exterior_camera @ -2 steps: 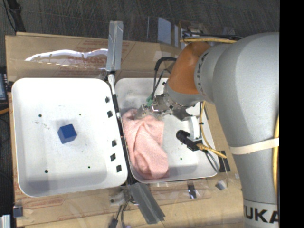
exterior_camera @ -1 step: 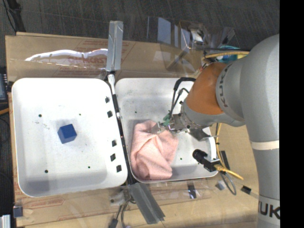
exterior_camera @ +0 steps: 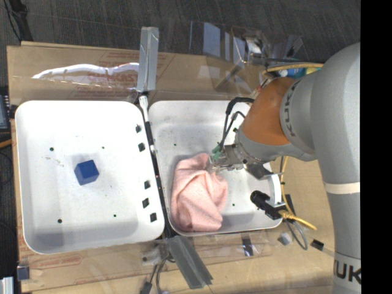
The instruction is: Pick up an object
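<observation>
- While the arm (exterior_camera: 318, 115) reached in from the right of the frame, its gripper (exterior_camera: 222, 160) sat at the upper right edge of the pink cloth (exterior_camera: 197, 193); whether it was clamped on anything could not be told.
- That crumpled cloth lay in the right bin (exterior_camera: 184, 118), in its lower left part, long axis running up and down the frame, leaning slightly right at the top.
- A blue cube (exterior_camera: 87, 171) rested in the left bin (exterior_camera: 37, 127), well apart from the cloth.
- Both white bins stood side by side on a cardboard-covered bench (exterior_camera: 79, 60), dark carpet (exterior_camera: 184, 5) beyond it at the top.
</observation>
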Available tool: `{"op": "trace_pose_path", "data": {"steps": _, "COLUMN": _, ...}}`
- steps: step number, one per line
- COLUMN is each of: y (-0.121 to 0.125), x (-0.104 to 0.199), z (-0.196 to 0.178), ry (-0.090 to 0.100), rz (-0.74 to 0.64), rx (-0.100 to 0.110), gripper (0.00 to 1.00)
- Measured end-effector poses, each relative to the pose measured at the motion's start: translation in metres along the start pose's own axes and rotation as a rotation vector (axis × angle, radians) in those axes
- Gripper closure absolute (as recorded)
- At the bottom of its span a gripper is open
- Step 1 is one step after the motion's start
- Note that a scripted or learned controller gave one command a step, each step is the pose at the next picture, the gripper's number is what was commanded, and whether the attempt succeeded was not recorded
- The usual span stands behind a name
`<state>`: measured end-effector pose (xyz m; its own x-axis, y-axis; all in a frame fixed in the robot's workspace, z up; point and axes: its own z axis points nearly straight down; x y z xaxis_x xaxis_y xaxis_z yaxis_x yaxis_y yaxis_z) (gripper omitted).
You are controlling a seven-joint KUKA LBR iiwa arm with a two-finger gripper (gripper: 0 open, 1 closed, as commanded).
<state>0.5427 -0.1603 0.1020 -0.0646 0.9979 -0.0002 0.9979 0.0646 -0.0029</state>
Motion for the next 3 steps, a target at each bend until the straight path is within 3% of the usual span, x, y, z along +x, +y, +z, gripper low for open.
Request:
{"op": "trace_pose_path", "data": {"steps": 1, "y": 0.0, "x": 0.0, "z": 0.0, "ry": 0.0, "rz": 0.0, "rx": 0.0, "gripper": 0.0}}
{"op": "trace_pose_path", "data": {"steps": 2, "y": -0.019, "x": -0.005, "z": 0.009, "ry": 0.002, "rz": 0.071, "rx": -0.002, "gripper": 0.0}}
{"op": "trace_pose_path", "data": {"steps": 3, "y": -0.019, "x": -0.005, "z": -0.001, "ry": 0.002, "rz": 0.068, "rx": -0.002, "gripper": 1.0}}
